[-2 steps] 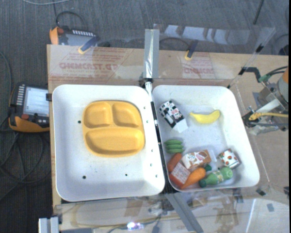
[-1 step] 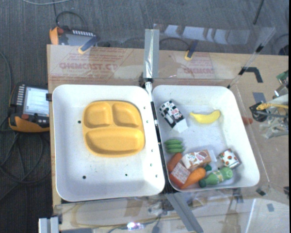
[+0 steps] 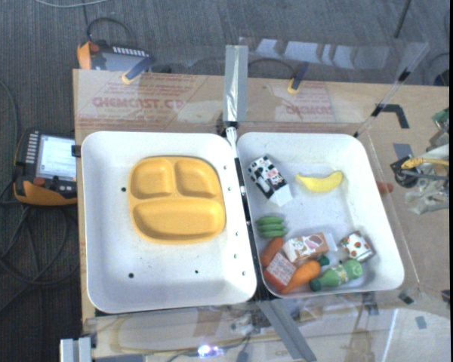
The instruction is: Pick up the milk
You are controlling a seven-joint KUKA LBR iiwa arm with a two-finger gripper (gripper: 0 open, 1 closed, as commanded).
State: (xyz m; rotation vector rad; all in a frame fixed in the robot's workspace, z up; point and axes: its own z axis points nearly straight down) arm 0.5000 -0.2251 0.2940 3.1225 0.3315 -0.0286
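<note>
Bench (image 3: 136, 100) with two white bins. Milk carton (image 3: 267, 177) in right bin (image 3: 377, 194), upper left, near banana (image 3: 320, 181). Yellow tray (image 3: 177, 199) in left bin (image 3: 106, 225). Gripper (image 3: 426, 173) at right edge, jaw state unclear.

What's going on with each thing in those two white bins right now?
Milk carton: lying tilted in the right bin, near its left wall.
Banana: lying flat, apart from the milk carton.
Yellow tray: flat in the left bin, compartments bare.
Carrot: lying among the crowded toy foods.
</note>
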